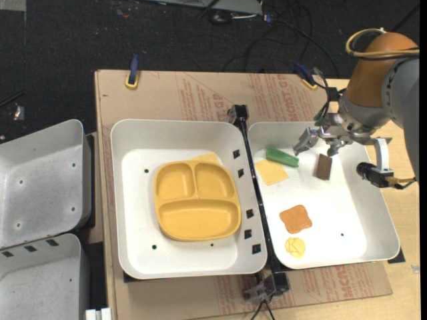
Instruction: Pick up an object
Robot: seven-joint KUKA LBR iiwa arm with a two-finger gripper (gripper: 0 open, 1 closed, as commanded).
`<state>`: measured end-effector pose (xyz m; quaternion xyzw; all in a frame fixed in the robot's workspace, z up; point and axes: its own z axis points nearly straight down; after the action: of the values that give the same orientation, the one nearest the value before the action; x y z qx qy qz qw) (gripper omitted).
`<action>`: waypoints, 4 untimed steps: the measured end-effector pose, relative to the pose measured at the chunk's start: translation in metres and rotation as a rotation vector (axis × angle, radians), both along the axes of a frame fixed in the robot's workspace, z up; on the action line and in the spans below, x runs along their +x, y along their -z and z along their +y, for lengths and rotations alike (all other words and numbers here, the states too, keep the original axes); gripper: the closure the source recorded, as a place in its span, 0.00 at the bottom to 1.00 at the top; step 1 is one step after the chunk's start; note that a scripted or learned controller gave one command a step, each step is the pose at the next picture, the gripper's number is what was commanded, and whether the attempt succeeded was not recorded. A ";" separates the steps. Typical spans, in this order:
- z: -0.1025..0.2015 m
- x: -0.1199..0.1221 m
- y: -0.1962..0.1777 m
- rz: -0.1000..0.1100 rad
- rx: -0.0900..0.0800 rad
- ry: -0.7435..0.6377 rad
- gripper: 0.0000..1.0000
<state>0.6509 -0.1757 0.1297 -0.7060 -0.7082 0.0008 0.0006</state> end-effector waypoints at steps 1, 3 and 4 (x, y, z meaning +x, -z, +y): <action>0.000 0.001 -0.014 -0.005 -0.001 -0.001 1.00; 0.008 -0.004 -0.117 -0.009 -0.002 0.000 1.00; 0.008 -0.002 -0.159 -0.009 -0.002 0.000 1.00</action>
<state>0.6486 -0.1680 0.2889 -0.7061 -0.7081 -0.0016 -0.0032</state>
